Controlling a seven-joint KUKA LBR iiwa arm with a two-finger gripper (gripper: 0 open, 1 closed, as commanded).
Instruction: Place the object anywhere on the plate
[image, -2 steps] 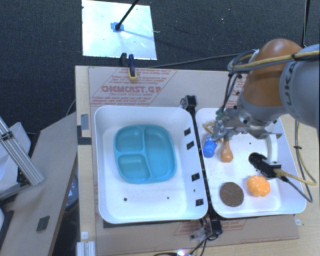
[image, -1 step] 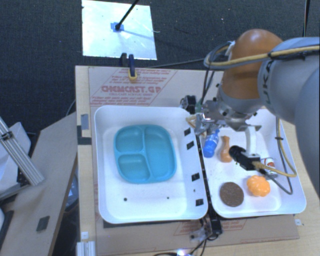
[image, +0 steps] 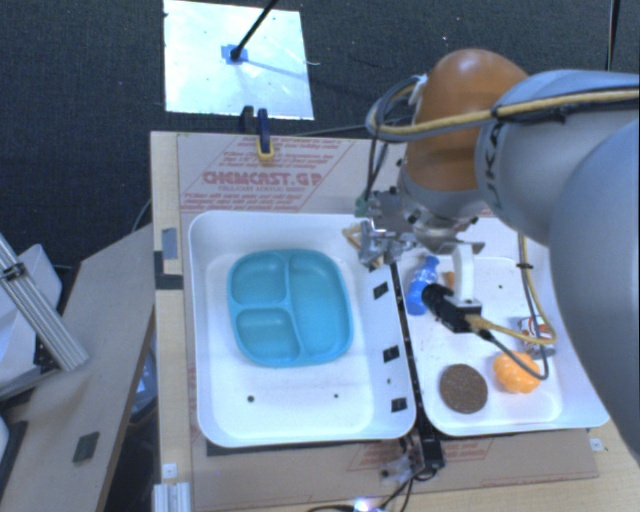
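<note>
A light blue plate (image: 290, 305) with three compartments lies in the left bin (image: 225, 410), with nothing on it. My gripper (image: 373, 243) hangs over the back end of the divider between the two bins, just past the plate's far right corner. Nothing can be made out in it. In the right bin (image: 560, 400), a small blue object (image: 420, 283) lies close below the gripper. A brown round disc (image: 464, 388) and an orange ball-like fruit (image: 516, 373) sit near the front. A thin orange stick-shaped item (image: 462, 270) lies partly under the arm.
The arm's grey body and orange band (image: 460, 110) cover the back and right of the right bin. A black connector with a yellow cable (image: 450, 306) hangs over that bin. A cardboard sheet (image: 265, 175) lies behind the bins.
</note>
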